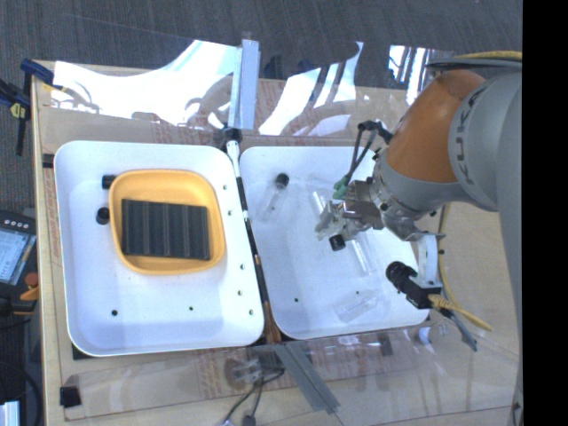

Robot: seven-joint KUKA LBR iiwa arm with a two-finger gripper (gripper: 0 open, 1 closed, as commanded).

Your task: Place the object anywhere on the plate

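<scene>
A yellow plate (166, 187) with a dark ridged centre lies in the left white bin (89, 313). In the right white bin (293, 304) several clear plastic pieces are scattered: a small vial with a dark cap (278, 189) at the upper left, a tube (319, 203) near the middle, another tube (361, 257) under the arm, and a flat clear piece (356, 307) near the front. My gripper (335, 229) hangs low over the middle of the right bin, between the two tubes. A small dark tip shows at its lower end; whether anything is held is hidden.
A divider rail (247, 229) runs between the two bins. Two small black dots (104, 213) sit on the left bin floor beside the plate. The grey and orange arm (444, 149) covers the right bin's far right side.
</scene>
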